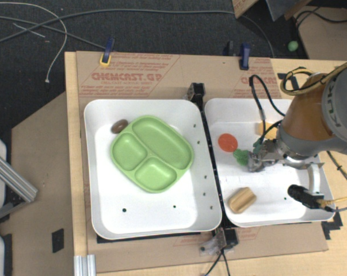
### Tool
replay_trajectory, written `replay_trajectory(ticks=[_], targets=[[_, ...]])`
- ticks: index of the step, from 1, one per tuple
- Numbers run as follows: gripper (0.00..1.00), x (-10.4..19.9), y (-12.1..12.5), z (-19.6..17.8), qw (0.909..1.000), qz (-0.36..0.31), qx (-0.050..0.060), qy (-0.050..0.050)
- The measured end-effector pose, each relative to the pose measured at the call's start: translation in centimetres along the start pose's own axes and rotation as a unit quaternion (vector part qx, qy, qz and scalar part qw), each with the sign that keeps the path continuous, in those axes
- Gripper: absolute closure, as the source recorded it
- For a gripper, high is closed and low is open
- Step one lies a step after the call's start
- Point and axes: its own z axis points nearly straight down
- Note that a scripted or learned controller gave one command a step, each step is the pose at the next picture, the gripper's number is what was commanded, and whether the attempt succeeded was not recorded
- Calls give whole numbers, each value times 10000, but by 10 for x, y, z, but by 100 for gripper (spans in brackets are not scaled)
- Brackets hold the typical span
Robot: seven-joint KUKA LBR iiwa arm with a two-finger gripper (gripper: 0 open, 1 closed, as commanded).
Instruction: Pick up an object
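Note:
My gripper (252, 161) is low in the right bin (277, 214), reaching in from the right. Its tips are against a small green object (240, 155). Just above and to the left lies a red round object (227, 142). A tan block-like object (241, 200) rests nearer the bin's front. A yellow piece (262, 127) shows by the arm's upper edge. How the fingers stand is hidden by the wrist.
The left bin (104, 200) holds a green three-compartment tray (152, 153) and a small brown object (119, 126) at its upper left. A black clip (195, 91) sits at the divider between the bins. Cables (259, 99) trail over the right bin's back.

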Motion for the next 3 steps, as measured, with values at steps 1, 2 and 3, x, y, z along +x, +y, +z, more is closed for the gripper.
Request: replay_trajectory(ticks=[1, 2, 3], targets=[[100, 0, 1, -14, 10000, 6, -31, -5], [100, -7, 6, -60, 10000, -3, -54, -20], [100, -13, 15, -118, 10000, -10, -68, -24]])
